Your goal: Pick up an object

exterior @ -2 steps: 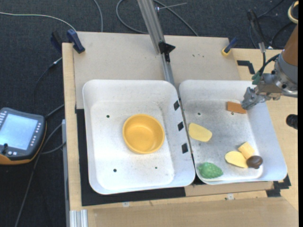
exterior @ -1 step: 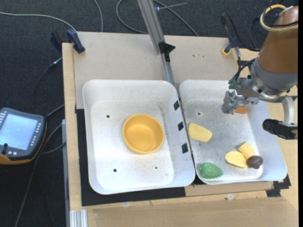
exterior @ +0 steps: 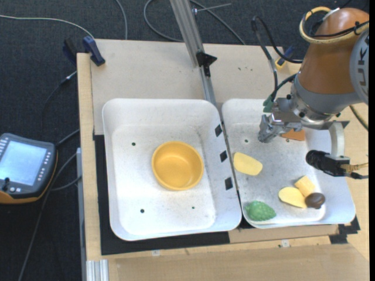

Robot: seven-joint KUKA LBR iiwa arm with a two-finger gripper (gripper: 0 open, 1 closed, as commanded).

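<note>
My gripper [exterior: 268,131] hangs over the back part of the right bin [exterior: 345,212], with the grey and orange arm reaching in from the right. A small orange object [exterior: 295,136] lies just to its right, partly hidden under the wrist. A pale yellow flat piece [exterior: 248,164] lies on the bin floor in front of the gripper, apart from it. Near the front edge sit a green lumpy object [exterior: 259,210], a yellow wedge [exterior: 291,196] and a yellow piece [exterior: 304,185] touching a brown ball [exterior: 315,200].
The left bin [exterior: 117,116] holds a yellow bowl [exterior: 177,165] upright near its middle. A metal pole [exterior: 187,22] slants up from the divide between the bins. A black attachment [exterior: 325,161] sticks out from the arm over the right bin. A handheld pendant [exterior: 23,168] lies far left.
</note>
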